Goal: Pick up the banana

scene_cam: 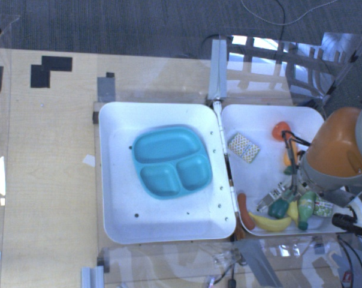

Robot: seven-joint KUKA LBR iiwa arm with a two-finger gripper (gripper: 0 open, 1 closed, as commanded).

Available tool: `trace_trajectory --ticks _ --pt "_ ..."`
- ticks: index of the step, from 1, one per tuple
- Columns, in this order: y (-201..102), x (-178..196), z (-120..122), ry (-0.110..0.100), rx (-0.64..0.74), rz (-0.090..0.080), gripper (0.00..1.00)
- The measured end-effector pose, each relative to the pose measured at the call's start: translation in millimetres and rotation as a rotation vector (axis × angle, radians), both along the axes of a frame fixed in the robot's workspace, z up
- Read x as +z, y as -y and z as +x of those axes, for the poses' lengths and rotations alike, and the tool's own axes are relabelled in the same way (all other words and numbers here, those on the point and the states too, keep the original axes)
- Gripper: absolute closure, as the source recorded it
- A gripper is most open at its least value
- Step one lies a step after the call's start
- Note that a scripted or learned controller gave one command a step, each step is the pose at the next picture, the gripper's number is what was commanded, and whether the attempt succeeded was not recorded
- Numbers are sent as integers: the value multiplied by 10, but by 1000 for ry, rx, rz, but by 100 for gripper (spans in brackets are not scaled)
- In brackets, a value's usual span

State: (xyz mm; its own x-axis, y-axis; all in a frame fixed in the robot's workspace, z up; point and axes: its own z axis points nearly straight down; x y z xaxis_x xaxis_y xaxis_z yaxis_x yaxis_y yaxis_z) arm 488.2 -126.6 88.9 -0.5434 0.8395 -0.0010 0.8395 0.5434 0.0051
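Camera view: curved yellow banana [272, 222] at near edge of right white bin [259, 120], long axis left to right, just beside and nearward of metal two-finger gripper [280, 195]. Gripper state impossible to tell. Brown sausage-shaped toy [246, 213] at banana's left tip.

I count 2 white bins: left bin [109, 179] mid-frame, right bin [259, 119] by my arm. 1 blue divided tray [171, 170] w/ 3 compartments in the left one. Right bin: 1 banana [270, 222], 1 red sausage-shaped item [246, 212], 1 patterned packet [244, 147], 1 orange-red item [281, 129], approx. 2 green pieces [307, 204]; the lower-right pile is too cluttered to count further.
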Motion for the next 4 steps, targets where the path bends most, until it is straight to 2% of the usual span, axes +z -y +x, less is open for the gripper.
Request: trace_trajectory --ticks 1,2,3,4 --pt "98 281 -8 -2 -253 -1 0" --pt "172 2 24 6 44 -1 0" --pt "470 694 279 -3 -216 -2 0" --pt "138 9 62 12 6 -3 0"
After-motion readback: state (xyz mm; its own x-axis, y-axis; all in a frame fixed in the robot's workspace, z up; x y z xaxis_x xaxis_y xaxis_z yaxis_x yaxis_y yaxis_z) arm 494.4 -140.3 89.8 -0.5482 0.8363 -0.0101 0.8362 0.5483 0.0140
